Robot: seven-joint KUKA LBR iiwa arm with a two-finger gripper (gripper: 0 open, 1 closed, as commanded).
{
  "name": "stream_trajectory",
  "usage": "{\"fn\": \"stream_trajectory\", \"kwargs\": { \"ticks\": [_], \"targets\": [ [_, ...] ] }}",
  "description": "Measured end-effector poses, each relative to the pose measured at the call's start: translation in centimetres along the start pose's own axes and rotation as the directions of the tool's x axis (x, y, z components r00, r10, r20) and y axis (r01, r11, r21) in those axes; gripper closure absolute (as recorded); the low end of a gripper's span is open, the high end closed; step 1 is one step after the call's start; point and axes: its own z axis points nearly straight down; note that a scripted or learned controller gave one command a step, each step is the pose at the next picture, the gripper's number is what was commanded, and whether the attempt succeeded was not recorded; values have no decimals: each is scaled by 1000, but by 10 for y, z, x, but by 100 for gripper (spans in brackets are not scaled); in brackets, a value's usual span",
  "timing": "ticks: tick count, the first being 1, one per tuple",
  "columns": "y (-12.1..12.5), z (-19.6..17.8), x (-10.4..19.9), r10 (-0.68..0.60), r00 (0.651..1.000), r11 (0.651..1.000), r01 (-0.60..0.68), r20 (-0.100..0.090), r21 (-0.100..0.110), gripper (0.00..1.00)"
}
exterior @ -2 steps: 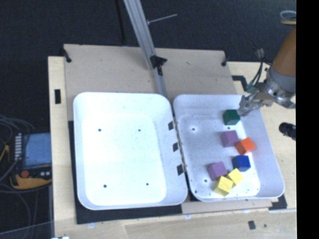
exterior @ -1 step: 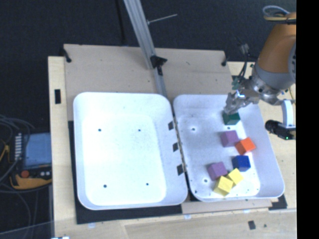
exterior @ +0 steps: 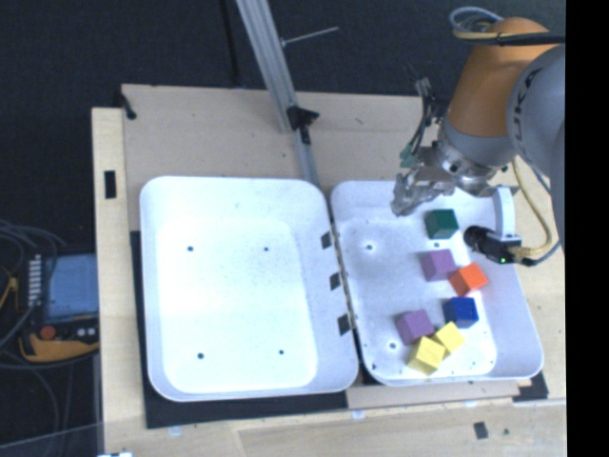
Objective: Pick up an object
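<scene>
My gripper (exterior: 409,198) hangs over the far part of the right bin (exterior: 376,284), its fingers pointing down and left. Just right of it and slightly nearer lies a green cube (exterior: 441,223). Nothing is visible between the fingers. Further toward the front sit a light purple cube (exterior: 438,263), an orange cube (exterior: 468,278), a blue cube (exterior: 461,310), a darker purple cube (exterior: 414,326) and two yellow cubes (exterior: 428,352), (exterior: 450,336).
The left bin (exterior: 233,284) lies beside the right one, with clips along the shared edge. A slanted metal pole (exterior: 276,74) rises behind the bins. A black cable fitting (exterior: 490,244) hangs from the arm over the right bin's far right side.
</scene>
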Motion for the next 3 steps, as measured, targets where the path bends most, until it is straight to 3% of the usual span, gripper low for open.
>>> {"fn": "stream_trajectory", "kwargs": {
  "ticks": [2,3],
  "targets": [
    [22,1,96,0,1000,1000,0,1,-3,100],
    [21,-10,144,1,1000,1000,-1,0,-3,100]
  ]
}}
